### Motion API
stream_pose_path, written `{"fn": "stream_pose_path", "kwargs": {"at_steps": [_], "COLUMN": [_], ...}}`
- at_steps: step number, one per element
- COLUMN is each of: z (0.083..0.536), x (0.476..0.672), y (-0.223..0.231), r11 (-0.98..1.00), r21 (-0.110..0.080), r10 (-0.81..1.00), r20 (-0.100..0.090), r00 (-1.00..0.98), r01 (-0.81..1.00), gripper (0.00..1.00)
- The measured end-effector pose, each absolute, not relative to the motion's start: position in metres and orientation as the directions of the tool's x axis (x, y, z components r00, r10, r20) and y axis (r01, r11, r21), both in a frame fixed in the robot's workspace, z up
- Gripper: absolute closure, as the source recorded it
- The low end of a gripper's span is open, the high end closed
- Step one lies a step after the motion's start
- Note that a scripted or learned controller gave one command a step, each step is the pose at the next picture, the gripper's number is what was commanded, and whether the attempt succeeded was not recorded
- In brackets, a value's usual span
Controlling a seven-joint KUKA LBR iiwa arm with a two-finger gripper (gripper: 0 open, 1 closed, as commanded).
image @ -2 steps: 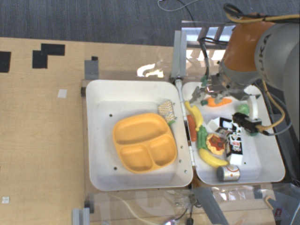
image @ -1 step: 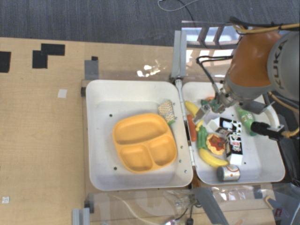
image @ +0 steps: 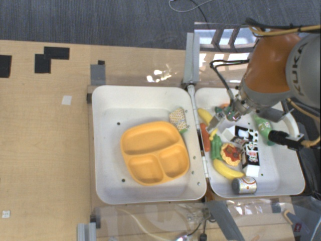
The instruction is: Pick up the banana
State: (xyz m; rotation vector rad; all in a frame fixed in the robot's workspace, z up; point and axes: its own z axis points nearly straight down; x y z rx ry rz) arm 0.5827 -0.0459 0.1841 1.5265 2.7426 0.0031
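Two yellow bananas lie in the right bin (image: 283, 173). The upper banana (image: 204, 116) is near the bin's top left corner, close to the wall that splits the two bins. The lower banana (image: 227, 170) is near the bottom edge, just beside a small silver can (image: 244, 186). The gripper (image: 224, 115) hangs just beside the upper banana, on its right, so I think the arm is going for that one. I cannot tell if the gripper is open or closed, and no banana is in it. Both bananas look like they are lying flat. The bin is crowded: a green toy (image: 215, 147), a round toy food (image: 231, 153), a black and white box (image: 251, 154) and a green bottle (image: 263, 128) sit in the middle, packed close together. That could make grabbing hard, because the gripper may bump a neighbor or the bin wall. The left bin (image: 108, 134) holds an orange plate (image: 150, 152) with three parts, and a little corn cob (image: 177, 117) near its top right corner. Both bins rest on a light wooden bench (image: 45, 149) with a few black marks (image: 50, 59). Past the bench's far edge is a grey carpet (image: 100, 9) with a thin cable (image: 200, 6) on it.
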Motion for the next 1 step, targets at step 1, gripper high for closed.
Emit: {"fn": "stream_pose_path", "kwargs": {"at_steps": [1], "z": [0.1841], "x": [0.5827], "y": [-0.0459], "r11": [0.527], "r21": [0.003], "r10": [0.850], "r20": [-0.001], "r00": [-0.527], "r01": [0.850], "gripper": [0.00]}}
